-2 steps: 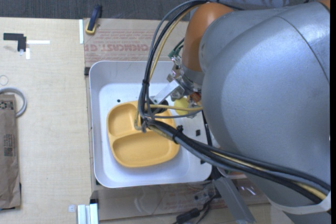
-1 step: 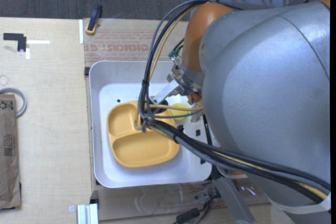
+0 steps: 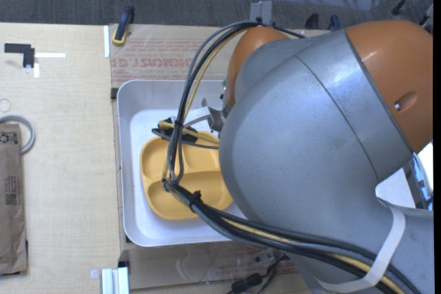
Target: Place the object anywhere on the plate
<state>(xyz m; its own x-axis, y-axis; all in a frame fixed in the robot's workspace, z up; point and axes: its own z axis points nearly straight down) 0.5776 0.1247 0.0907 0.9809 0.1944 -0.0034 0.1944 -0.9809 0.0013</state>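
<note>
Looming closest to the lens, the grey arm (image 3: 324, 162) with its orange band (image 3: 396, 79) is taking up most of the right half of the camera view, reaching in from the right and hanging over the white bin (image 3: 127, 169). Its bulk is covering the right part of that bin and whatever is lying under it. Black and yellow cables (image 3: 186, 100) are running from the upper part of the arm down in a loop across the bin, then bending back along the arm's lower edge toward the bottom right. Under the cable loop a yellow plate (image 3: 155, 179) with divided compartments is sitting inside the bin, toward its lower left, and its right portion is disappearing beneath the arm. Just above the plate, a small yellow and black piece (image 3: 169, 127) is showing where the cables are crossing, but whether it is part of the cabling or the object to be placed is not something that can be told. The gripper itself is hiding behind the arm, so whether it is apart, together or clamped on anything cannot be told. Left of the bin, the pale wooden bench (image 3: 62, 148) is carrying a brown paper bag (image 3: 12, 203) at the left edge, and a yellow and black clamp (image 3: 124, 25) is resting near the bin's upper left corner.
</note>
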